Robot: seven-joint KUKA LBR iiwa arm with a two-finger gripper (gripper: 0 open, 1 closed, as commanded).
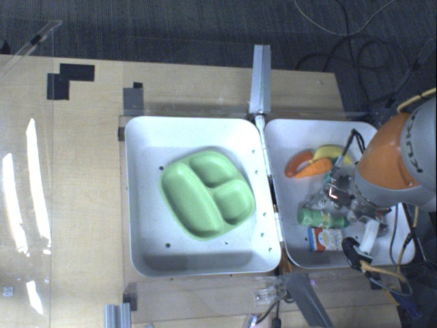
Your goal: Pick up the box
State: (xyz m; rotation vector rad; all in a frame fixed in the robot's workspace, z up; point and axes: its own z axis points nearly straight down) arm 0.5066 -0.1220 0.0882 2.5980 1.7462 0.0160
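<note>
The box (325, 238) is small and white with blue and red print. It lies flat near the front edge of the right bin (290, 203). My gripper (332, 197) hangs low in that bin, just behind the box and over a green bottle (319, 217) that lies on its side. The orange wrist band (386, 161) sits above it to the right. The box lies apart from the gripper, with the green bottle between them.
A banana (329, 152) and an orange carrot-shaped toy (306, 165) lie at the back of the right bin. The left bin (143, 183) holds a green three-part plate (207, 193). Cables run by the bench's right edge.
</note>
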